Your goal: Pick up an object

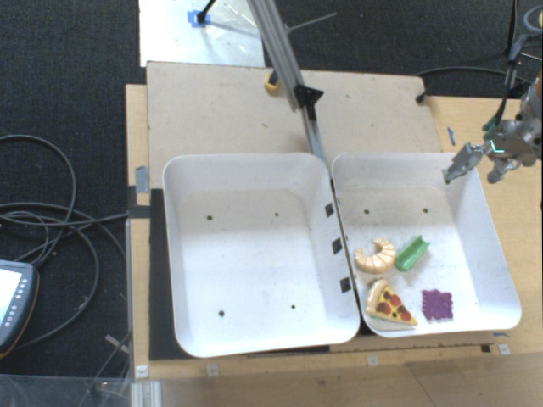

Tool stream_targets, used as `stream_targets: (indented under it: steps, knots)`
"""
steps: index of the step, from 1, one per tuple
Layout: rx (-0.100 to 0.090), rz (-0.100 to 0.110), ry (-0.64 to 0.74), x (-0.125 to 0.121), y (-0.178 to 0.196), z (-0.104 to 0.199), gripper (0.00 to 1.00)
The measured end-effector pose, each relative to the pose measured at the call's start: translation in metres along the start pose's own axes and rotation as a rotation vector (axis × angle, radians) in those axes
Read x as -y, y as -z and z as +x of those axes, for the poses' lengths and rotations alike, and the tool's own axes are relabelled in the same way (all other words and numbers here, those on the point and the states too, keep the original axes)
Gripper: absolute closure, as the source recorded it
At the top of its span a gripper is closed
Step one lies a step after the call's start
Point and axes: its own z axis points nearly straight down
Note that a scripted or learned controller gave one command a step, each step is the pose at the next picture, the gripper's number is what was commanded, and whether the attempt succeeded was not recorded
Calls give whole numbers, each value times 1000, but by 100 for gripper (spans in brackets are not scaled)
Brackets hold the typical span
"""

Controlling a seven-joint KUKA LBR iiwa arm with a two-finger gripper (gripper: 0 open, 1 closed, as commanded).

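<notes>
- 4 toys lie in the right bin (475,227), near corner: croissant (374,255), green piece (412,253), pizza slice (389,303), purple piece (437,304).
- Gripper (479,166) at the bin's far right rim, fingers spread, gripping nothing.
- Step: approach. Next: travel over 1 toy, descend.

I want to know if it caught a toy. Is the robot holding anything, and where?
Nothing. The tool hangs open over the right bin's far edge, with the croissant, pepper, pizza and grapes lying inside.
</notes>
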Motion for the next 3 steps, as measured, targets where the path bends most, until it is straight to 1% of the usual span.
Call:
stream_targets:
  steps: [1,3]
  knots:
    - [1,-3,1,0,2,0,0]
    - [0,1,-2,-7,-83,5,0]
